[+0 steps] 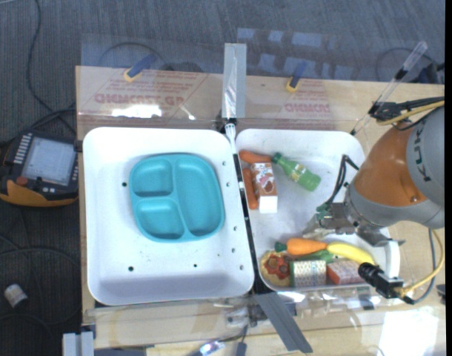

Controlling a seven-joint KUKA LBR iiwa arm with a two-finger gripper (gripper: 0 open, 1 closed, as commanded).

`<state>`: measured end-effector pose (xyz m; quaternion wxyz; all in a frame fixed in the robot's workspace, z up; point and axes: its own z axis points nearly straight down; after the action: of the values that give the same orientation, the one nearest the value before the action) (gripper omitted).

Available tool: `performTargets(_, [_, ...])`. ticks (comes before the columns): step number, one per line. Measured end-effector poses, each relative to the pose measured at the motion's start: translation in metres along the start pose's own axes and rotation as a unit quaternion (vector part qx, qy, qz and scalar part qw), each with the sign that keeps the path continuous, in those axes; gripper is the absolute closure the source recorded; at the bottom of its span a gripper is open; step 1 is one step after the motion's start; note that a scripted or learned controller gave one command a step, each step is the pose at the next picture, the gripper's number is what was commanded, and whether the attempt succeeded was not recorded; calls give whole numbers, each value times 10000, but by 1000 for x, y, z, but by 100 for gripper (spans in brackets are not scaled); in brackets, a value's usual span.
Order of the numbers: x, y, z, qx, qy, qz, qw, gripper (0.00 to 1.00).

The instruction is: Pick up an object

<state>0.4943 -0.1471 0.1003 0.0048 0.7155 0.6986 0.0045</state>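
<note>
We see a small, light, smooth plastic carrot (306, 246) just left of the banana (350, 253). We judge its stiff middle the best hold. We cannot tell the end effector's (331, 217) state.

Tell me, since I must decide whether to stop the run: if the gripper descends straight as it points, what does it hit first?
Probably the carrot or the banana beside it; the gripper hangs just above them, though depth is unclear.

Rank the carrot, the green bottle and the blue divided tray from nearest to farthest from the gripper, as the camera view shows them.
From the gripper:
1. carrot, just below it in the right bin.
2. green bottle, up-left in the same bin.
3. blue divided tray, across in the left bin.
</note>
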Motion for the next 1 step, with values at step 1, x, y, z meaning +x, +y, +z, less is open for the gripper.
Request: performTargets(1, [41, 21, -154, 70, -11, 52, 10000, 100])
